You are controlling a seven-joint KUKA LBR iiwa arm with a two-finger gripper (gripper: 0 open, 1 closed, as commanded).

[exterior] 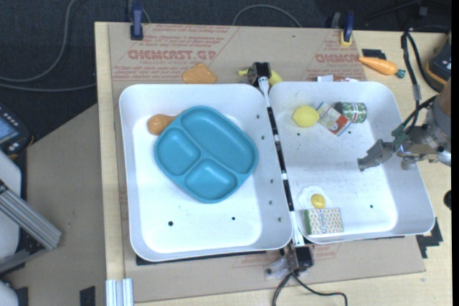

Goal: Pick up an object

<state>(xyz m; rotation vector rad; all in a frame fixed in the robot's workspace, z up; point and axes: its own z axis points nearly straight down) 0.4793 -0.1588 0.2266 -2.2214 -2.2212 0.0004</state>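
The right bin point(380, 222) holds a yellow lemon-like ball point(305, 116) and a green-labelled can point(351, 111) lying on its side. A small red and white packet point(333, 120) lies against the can. Near the front edge are a fried-egg toy point(314, 198) and a green and white box point(324, 221). My gripper point(373, 156) reaches in from the right, over the bin's bare right-middle floor. It is apart from every object, and nothing shows in its grasp.
The left bin point(143, 226) carries a blue divided plate point(206, 153) with an orange object point(157, 124) at its far-left side. On the bench behind the bins lie an orange piece point(199, 74), a yellow and black item point(259, 73) and a toy carrot point(378, 66).
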